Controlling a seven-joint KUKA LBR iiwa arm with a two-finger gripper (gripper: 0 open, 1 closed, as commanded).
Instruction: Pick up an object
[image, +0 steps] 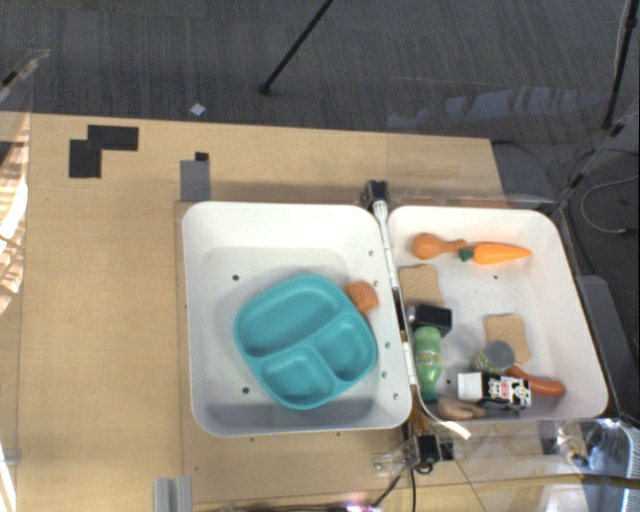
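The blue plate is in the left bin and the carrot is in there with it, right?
Not quite. The blue plate is in the left bin, but the carrot lies in the right bin, near its far wall. The camera view shows this.

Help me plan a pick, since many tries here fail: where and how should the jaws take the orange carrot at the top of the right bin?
Probably across the carrot at mid-body, coming straight down. It lies flat, lengthwise left to right, with bare bin floor on both long sides, so the jaws can close across its narrow width.
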